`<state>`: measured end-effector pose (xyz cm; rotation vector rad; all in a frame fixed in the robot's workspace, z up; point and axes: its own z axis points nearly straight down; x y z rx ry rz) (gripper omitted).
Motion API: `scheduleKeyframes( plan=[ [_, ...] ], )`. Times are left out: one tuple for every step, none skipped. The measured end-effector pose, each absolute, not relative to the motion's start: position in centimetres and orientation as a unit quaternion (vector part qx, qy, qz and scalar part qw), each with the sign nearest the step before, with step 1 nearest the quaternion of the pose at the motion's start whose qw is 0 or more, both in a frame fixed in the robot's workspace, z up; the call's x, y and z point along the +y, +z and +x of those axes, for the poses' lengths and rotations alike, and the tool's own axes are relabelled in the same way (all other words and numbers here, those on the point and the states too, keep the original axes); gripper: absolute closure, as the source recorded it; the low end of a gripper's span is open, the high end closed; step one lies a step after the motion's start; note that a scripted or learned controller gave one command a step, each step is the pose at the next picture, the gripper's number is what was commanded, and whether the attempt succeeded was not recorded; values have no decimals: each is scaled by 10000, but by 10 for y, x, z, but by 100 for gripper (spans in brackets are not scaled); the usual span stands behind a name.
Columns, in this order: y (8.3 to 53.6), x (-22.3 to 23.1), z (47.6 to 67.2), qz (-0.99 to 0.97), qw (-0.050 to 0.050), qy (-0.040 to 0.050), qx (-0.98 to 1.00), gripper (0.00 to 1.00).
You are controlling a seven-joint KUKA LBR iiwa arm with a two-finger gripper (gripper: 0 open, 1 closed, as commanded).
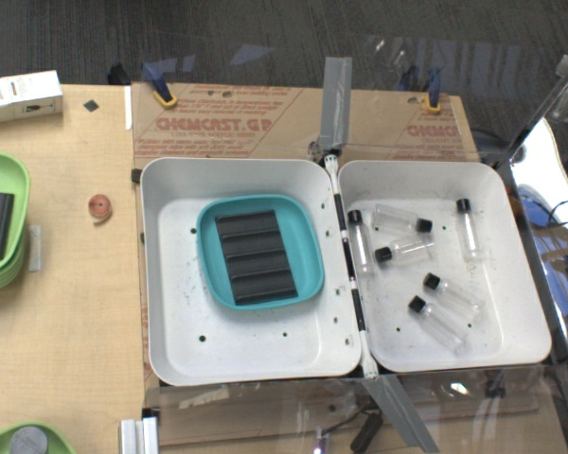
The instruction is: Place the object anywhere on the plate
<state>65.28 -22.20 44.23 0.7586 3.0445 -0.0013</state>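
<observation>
A teal square plate [212,253] lies in the left white bin [170,339], and a dark ribbed block [256,257] rests on its middle. The right white bin [511,343] holds several clear plastic vials with black caps, lying on their sides: one along the left wall [358,241], one near the back [402,219], one at the right [467,227], one in the middle [404,250], and two toward the front [451,294] [437,320].
Brown cardboard [218,121] lies behind the bins with clamps [161,88] on it. On the wooden bench at the left sit a green tray [9,183], a small round reddish piece [98,206] and a white box [19,96].
</observation>
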Motion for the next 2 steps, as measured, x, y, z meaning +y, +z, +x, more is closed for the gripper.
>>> scheduleKeyframes(
  plan=[
    [441,-221,652,1734,9,-3,9849,0],
    [442,-220,653,1033,17,-4,9946,0]
  ],
)
